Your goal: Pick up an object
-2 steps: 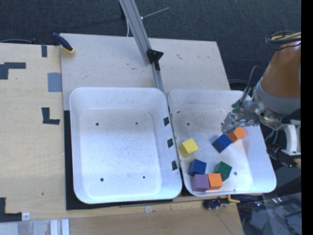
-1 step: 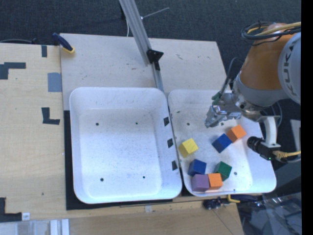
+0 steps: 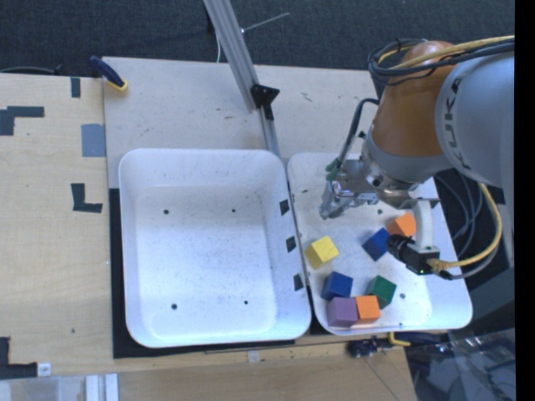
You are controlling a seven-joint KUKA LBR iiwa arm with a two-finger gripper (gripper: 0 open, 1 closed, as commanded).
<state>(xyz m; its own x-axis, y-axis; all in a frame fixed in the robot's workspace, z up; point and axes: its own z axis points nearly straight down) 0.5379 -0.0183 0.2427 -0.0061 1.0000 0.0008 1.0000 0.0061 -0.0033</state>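
Note:
My gripper [image 3: 334, 203] hangs over the upper left part of the right bin [image 3: 435, 307], its metal fingers pointing down and to the left. Nothing shows between them. Below it on the bin floor lie several small blocks: a yellow block [image 3: 322, 251], a blue block [image 3: 338, 285], another blue block [image 3: 376, 243], a purple block [image 3: 342, 311], an orange block [image 3: 368, 307], a green block [image 3: 383, 290] and a second orange block [image 3: 403, 225] near the wrist. The yellow block is the closest, a little below the fingertips.
The left bin [image 3: 201, 249] sits beside the right one, sharing a raised middle rim. A slanted metal pole [image 3: 238, 48] crosses the bench behind the bins. The arm's grey and orange body [image 3: 435, 115] covers the right bin's upper right.

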